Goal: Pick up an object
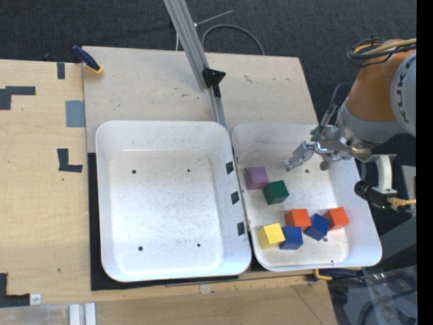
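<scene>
fingers [298, 158] slightly open, holding nothing; purple cube [256, 177] and green cube [276, 192] just below-left, pick not started

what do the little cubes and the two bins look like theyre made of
Cubes, e.g. the green cube and yellow cube: probably painted wood or plastic; solid matte colours, crisp edges. Right bin and left bin: likely moulded white plastic; rounded corners, smooth faint sheen, dark speckles.
</scene>
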Controlling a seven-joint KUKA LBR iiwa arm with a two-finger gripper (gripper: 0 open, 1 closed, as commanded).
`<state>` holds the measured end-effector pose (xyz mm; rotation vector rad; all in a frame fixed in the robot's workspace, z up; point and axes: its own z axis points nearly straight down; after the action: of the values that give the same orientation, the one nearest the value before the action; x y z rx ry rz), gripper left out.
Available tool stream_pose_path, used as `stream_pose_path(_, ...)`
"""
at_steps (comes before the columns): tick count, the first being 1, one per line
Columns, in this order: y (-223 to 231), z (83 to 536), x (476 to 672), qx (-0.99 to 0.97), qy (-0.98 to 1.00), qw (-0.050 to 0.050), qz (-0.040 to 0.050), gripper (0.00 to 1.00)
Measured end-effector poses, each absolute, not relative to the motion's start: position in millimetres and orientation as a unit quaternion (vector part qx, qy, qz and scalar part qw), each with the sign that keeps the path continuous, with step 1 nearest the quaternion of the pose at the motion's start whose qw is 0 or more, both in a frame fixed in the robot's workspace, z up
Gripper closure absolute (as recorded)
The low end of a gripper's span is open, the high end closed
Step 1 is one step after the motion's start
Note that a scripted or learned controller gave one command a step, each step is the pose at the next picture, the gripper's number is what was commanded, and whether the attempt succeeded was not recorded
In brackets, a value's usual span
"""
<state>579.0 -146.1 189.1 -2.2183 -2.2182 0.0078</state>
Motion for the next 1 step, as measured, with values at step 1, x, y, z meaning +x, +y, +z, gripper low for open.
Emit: stream_pose_path(1, -143.1, 125.1, 581.0, -0.707, -0.707, 0.003, 0.0023, 0.0)
